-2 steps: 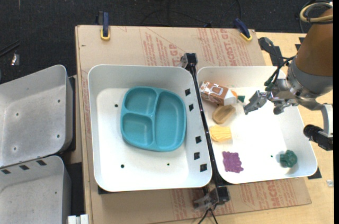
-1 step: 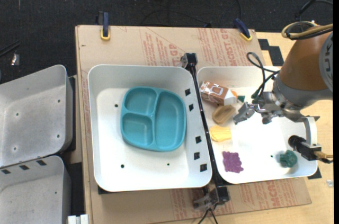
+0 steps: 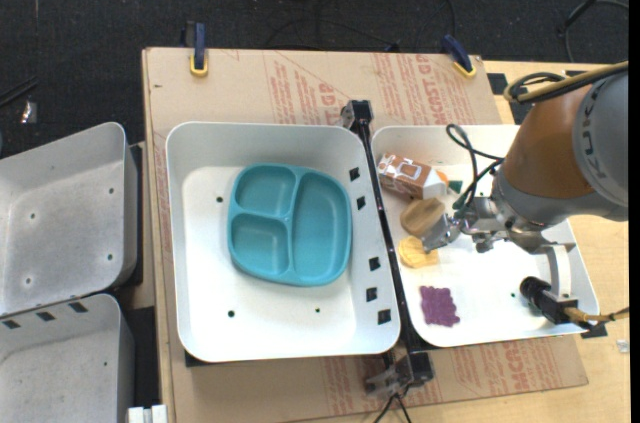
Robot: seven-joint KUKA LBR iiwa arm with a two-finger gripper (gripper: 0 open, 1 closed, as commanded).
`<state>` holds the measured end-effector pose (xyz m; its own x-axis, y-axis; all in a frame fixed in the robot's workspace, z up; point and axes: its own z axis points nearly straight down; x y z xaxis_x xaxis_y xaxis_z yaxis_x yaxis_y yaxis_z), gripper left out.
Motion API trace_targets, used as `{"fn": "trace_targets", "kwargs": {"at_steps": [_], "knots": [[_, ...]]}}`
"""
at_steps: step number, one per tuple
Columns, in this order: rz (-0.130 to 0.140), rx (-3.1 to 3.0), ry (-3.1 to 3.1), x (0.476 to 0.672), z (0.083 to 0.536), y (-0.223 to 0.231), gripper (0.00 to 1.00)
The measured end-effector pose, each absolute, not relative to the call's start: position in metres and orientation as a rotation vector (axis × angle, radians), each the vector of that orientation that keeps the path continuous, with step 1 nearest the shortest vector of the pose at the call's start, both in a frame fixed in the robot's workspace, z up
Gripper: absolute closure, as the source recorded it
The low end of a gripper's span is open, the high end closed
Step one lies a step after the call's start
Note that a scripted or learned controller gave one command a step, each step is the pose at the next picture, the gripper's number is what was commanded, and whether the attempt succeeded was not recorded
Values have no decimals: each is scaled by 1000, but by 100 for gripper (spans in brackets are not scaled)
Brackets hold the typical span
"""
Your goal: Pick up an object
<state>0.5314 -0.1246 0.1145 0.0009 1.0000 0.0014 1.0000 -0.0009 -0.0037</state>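
Note:
The right bin [image 3: 500, 326] holds a brown and white carton [image 3: 410, 176] near its far left corner. In front of the carton lie a tan round piece [image 3: 422, 212] and a yellow piece [image 3: 414, 254]. A purple bunch of grapes [image 3: 438, 305] lies near the bin's front edge. My gripper [image 3: 447, 229] hangs low over the right bin, right beside the tan piece and just above the yellow one. The arm's grey and orange body covers the bin's right side.
A teal divided plate [image 3: 291, 223] lies in the middle of the left bin [image 3: 200, 311]. A black divider [image 3: 378, 231] runs between the two bins. Bare white floor shows in the right bin between the grapes and the arm.

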Motion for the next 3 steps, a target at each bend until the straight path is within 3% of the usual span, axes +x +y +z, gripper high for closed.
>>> {"fn": "trace_targets", "kwargs": {"at_steps": [1, 2, 3], "knots": [[-7, -2231, -2225, 535, 97, -126, 0], [-14, -2234, -2226, 536, 108, -126, 100], [-2, -2220, -2226, 542, 153, -121, 100]]}}
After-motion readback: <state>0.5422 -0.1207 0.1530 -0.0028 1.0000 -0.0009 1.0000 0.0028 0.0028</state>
